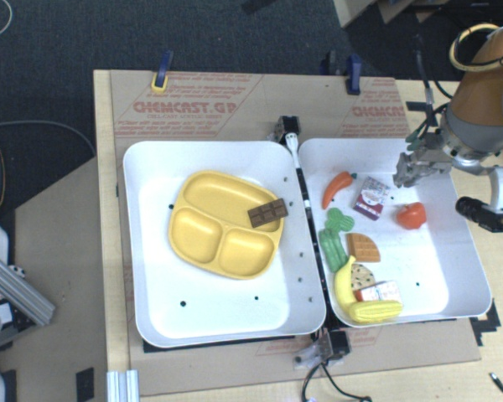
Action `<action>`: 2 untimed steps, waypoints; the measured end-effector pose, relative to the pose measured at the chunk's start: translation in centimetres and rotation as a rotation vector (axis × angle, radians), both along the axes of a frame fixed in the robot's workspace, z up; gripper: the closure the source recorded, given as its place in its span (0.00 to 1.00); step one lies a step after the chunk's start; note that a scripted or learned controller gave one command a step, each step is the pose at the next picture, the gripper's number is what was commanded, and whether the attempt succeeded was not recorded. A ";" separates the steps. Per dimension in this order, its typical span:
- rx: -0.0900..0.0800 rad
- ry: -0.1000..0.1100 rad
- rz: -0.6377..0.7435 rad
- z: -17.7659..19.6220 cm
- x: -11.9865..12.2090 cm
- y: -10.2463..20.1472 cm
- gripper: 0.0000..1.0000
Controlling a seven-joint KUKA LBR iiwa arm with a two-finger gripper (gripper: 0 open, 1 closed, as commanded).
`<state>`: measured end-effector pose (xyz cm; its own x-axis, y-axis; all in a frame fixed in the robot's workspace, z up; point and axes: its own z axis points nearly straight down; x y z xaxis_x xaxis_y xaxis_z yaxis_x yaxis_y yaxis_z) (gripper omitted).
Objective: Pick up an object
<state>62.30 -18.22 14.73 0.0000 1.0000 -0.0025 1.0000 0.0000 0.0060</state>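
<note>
My gripper [408,174] hangs over the far right part of the right bin [453,266], just above a red tomato [412,215] and to the right of a small red and white packet [371,199]. Nothing shows between its fingers. Further left in that bin lie an orange carrot [337,188], a green pepper [334,234], a waffle piece [362,246], a yellow banana [352,296] and a small red and white box [377,292].
The left bin [151,249] holds a yellow divided plate [222,224] with a brown chocolate bar [267,214] resting on its right rim. Blue and yellow clamps sit at the bench's far edge. The arm's orange band [482,99] rises at the right.
</note>
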 end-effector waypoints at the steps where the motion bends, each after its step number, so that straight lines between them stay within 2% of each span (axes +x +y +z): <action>1: 0.000 -0.002 0.001 4.6 0.6 0.3 1.00; 2: 0.000 -0.001 0.001 8.1 0.8 0.3 1.00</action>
<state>63.08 -17.96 22.80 -0.0011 1.0000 -0.0024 1.0000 0.0011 0.0070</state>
